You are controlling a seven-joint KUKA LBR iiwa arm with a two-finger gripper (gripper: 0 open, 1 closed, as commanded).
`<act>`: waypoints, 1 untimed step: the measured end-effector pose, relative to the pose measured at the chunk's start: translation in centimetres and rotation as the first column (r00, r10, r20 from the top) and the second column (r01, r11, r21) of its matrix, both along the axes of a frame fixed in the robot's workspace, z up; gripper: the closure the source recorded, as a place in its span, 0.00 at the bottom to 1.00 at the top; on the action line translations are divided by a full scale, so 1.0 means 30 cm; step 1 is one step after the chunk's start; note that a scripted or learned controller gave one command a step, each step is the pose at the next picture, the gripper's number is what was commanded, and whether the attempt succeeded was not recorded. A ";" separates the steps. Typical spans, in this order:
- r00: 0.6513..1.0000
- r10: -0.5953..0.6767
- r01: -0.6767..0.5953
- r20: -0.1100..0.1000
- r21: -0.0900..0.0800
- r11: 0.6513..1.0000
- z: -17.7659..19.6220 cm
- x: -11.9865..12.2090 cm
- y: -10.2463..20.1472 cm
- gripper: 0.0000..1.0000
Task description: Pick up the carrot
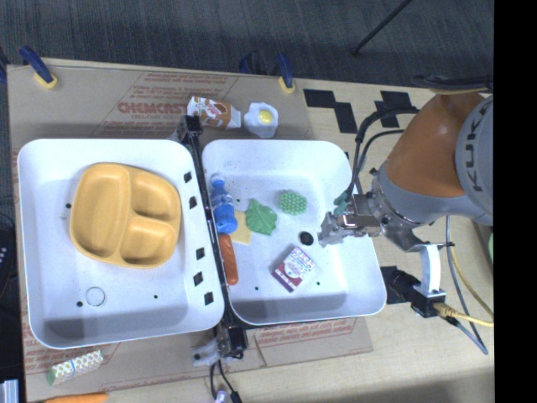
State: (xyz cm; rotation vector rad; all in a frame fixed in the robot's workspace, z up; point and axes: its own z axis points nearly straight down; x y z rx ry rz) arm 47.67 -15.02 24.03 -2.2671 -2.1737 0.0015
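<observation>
slim orange carrot [228,260] lies against left wall of right white bin [357,285], just below blue plastic bottle [222,206]. metal two-finger gripper [334,227] sits at right side of same bin, well apart from carrot, nothing seen held; opening: cannot tell. yellow divided tray [126,214] in left white bin [42,250]

Carrot [228,259] by right bin's [369,284] left wall, hand [329,232] apart.

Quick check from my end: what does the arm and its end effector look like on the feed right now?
The arm is grey with a broad orange band and dark KUKA lettering near the frame edge. The end effector is a small metallic silver assembly. Black cables loop over the wrist, and a yellow cable trails below near a white bracket.
</observation>
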 end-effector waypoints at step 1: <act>0.990 0.142 -0.142 0.000 0.000 0.990 0.169 0.018 -0.120 1.00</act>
